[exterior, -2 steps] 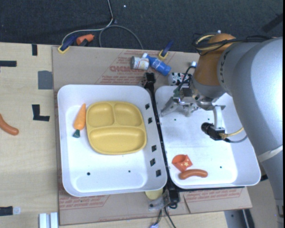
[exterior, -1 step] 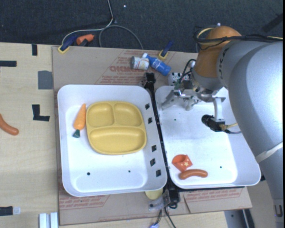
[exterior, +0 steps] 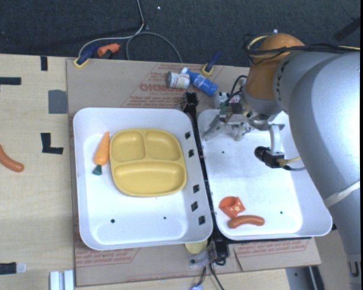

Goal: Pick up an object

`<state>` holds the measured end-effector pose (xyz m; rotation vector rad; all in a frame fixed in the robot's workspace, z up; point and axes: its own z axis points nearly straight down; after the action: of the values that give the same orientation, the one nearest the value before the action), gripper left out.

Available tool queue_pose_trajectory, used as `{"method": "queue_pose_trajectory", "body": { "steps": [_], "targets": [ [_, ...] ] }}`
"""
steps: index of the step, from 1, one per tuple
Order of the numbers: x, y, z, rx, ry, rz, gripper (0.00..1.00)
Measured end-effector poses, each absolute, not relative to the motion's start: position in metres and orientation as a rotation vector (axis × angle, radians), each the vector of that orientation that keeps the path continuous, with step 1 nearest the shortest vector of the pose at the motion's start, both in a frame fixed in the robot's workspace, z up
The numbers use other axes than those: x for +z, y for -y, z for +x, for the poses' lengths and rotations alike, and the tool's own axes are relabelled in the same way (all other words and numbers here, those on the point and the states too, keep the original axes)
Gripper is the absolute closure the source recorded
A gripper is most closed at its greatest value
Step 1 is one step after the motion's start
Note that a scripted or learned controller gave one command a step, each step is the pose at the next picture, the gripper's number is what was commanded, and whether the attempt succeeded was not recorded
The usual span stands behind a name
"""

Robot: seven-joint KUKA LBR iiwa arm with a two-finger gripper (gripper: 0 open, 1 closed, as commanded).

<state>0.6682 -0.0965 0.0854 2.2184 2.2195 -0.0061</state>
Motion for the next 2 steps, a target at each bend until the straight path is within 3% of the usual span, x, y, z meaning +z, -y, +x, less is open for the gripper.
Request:
{"method": "queue_pose_trajectory", "body": {
  "steps": [1, 2],
  "targets": [
    [0.0856, 0.0976, 0.6615, 0.0, -2.221, 2.218, 0.0],
    [0.0852, 0.0964, 0.6678, -0.007, -2.225, 2.221, 0.0]
  ]
}}
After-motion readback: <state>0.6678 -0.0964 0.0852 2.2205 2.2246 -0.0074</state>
